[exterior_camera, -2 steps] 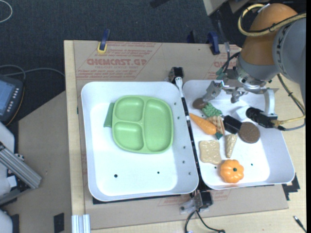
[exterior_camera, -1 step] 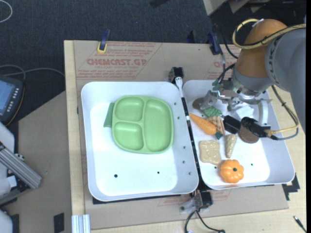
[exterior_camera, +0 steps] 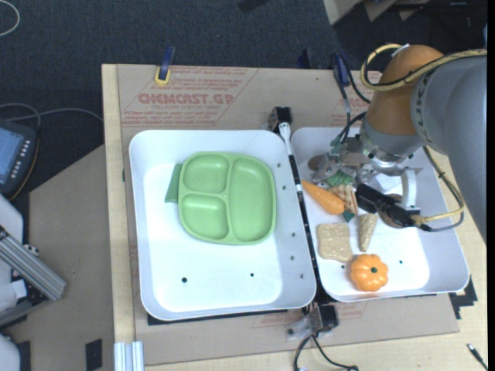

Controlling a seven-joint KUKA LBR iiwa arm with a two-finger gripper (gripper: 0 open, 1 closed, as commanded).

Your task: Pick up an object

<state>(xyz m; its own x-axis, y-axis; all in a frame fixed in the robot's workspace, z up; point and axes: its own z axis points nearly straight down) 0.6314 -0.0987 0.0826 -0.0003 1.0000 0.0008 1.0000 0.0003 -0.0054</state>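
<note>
pincer, grip state untellable, lowered at right bin's 12 o'clock, over carrot, presumably for picking.

Robotics lab, clamped cardboard bench, two white bins, loose cables, dark carpet

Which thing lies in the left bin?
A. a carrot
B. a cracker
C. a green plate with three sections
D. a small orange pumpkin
C: the green plate, divided into three sections, lies in the left bin, while the pumpkin, the carrot and the cracker all lie in the right bin.
</note>
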